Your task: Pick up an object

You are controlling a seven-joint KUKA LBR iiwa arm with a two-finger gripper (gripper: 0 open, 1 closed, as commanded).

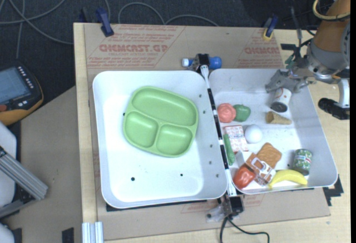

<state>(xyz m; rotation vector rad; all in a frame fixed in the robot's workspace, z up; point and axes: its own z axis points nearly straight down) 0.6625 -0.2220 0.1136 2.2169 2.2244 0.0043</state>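
The left bin (111, 142) holds a green three-compartment plate (160, 121), lying flat a little above the bin's middle. Across the divider, the right bin (317, 142) carries the loose items: a pinkish-red ball (226, 112) touching a green one (242, 112) near the top left, a small printed packet (233, 136) just beside a white ball (253, 134), and below these a red pepper-like piece (243, 177), a tan cracker (269, 154), a yellow banana (288, 178) along the lower rim and a green can (302, 160) at the right. A tan wedge (277, 118) lies further up. The gripper (282, 95) hangs over the bin's upper right (the arm enters from that side), a white cylinder (280, 100) at its tip; whether it is clamped on that piece I cannot tell.
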